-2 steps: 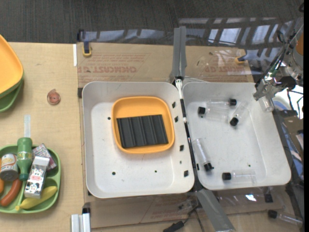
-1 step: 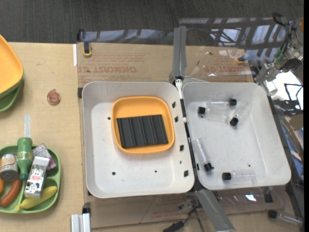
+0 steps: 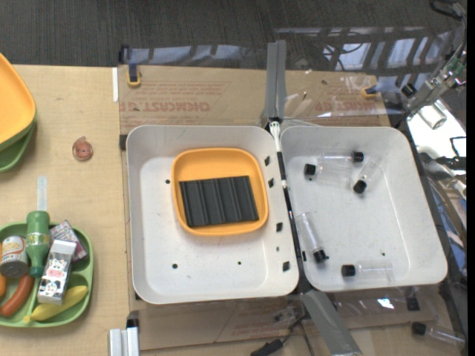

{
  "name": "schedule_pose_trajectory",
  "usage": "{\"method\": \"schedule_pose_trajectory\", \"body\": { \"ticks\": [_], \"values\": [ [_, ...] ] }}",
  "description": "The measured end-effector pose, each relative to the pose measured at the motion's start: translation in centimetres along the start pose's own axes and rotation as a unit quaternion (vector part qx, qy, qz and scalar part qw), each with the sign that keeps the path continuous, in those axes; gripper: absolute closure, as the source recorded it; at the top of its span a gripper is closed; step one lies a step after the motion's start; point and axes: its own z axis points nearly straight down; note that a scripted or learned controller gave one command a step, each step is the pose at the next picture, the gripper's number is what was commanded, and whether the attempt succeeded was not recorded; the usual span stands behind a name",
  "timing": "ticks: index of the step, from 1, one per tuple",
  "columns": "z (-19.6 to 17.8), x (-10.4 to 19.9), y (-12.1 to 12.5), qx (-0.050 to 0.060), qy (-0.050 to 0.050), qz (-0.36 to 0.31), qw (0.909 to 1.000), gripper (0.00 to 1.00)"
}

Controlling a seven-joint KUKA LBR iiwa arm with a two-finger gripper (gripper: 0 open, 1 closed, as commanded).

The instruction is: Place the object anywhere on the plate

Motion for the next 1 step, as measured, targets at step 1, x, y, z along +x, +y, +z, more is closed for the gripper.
{"method": "schedule_pose_trajectory", "body": {
  "ticks": [1],
  "values": [
    [-7.64, -0.08, -0.01, -0.001, 0.000, -0.141, 0.9900, 1.00]
  ]
}}
